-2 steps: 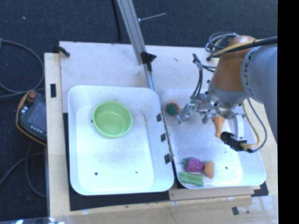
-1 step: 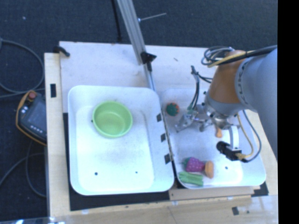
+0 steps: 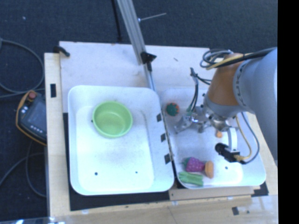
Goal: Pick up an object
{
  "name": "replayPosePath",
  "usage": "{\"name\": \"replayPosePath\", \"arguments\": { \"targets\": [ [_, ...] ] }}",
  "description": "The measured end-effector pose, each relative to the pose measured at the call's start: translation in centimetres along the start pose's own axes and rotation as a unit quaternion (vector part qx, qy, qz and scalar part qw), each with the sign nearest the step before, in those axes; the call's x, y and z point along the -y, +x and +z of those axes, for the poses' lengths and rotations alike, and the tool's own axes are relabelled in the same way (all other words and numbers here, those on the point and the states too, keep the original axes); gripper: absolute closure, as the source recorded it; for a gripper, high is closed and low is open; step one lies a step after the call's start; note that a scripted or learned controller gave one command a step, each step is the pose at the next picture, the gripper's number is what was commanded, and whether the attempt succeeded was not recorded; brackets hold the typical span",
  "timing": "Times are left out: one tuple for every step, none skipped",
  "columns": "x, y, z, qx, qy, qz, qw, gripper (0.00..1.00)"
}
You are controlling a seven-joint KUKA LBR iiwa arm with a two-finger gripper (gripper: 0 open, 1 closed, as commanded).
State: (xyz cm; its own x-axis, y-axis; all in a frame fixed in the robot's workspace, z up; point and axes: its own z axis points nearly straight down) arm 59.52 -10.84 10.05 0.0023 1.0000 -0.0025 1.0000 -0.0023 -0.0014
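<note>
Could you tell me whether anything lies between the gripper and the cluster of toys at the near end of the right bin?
Nothing visible does. The gripper hangs over bare bin floor; the pink toy, orange piece and green piece lie beyond it.

We see hard, bright light washing out the 2 bins; the right one glares most. The dark floor loses detail. The whole picture is soft and grainy, and shadows are faint.
</note>
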Motion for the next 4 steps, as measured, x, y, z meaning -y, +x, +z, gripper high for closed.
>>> {"name": "replayPosePath", "arguments": {
  "targets": [
    [-0.1, 0.0, -1.2, -0.001, -0.002, 0.003, 1.0000, 1.00],
    [0.0, 0.0, -5.6, -0.001, -0.004, 0.001, 1.0000, 1.00],
    [-0.6, -0.7, -11.8, 0.000, -0.005, -0.003, 1.0000, 1.00],
    [-0.8, -0.9, -15.4, -0.001, -0.004, -0.002, 1.0000, 1.00]
  ]
}}
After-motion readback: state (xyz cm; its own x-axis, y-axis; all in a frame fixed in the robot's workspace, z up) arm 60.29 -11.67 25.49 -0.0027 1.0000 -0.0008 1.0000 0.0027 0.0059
